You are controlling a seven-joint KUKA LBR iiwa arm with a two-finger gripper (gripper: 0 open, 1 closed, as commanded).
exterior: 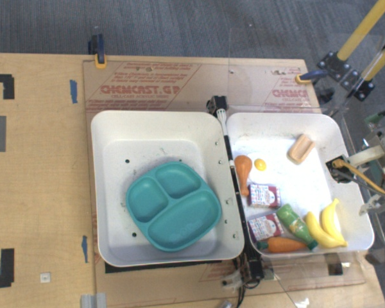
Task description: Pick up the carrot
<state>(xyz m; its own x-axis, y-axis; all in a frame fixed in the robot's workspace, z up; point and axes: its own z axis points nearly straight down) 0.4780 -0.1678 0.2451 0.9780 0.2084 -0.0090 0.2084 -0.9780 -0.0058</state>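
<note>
Carrot (283,244) first: one orange carrot lies on its side at the near edge of the right bin (321,128), its thick end pointing toward the bananas. Just behind it, touching or nearly so, sits one green bottle (296,224) with a yellow-green tip, lying at a slant. Two small pouches with red and white labels lie to the left of the bottle, one (264,226) just above the carrot and the other (264,196) further back. Two yellow bananas (328,224) lie side by side in the near right corner of the same bin, their ends close to the bottle's tip. Further back along the bin's left wall lies one brown drumstick-shaped piece (244,171), and just beside it one small yellow round thing (260,165). One tan block (300,149) rests tilted toward the far right of the bin, well apart from the carrot.

The left bin (109,172) holds one teal plate (173,205) with three compartments, set a little askew on the bin floor.

Both bins stand side by side on a cardboard sheet (147,85) on the wooden tabletop (32,191). Two blue tape strips (73,91) mark the wood left of the bins.

The claw's state cannot be told.
</note>
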